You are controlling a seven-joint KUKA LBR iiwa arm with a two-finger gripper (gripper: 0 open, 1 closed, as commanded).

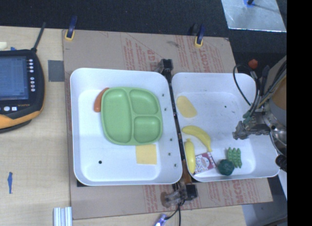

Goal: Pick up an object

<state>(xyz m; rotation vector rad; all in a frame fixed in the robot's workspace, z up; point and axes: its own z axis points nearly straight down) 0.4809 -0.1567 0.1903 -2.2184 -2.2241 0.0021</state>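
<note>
Nearest me, below the claw (242, 131), I log a small red packet (205, 162), dark green ball (225, 167) and spiky green piece (234, 156) in the right bin (214, 81). Two bananas (197, 135) lie left of the claw. Claw hovers low, nothing visibly between its fingers; spread I cannot tell.

Two yellow bananas (196, 134) lie in the right bin (214, 81), near a pale yellow slice (186, 106), a small red packet (204, 162) and green toys (230, 161).
</note>
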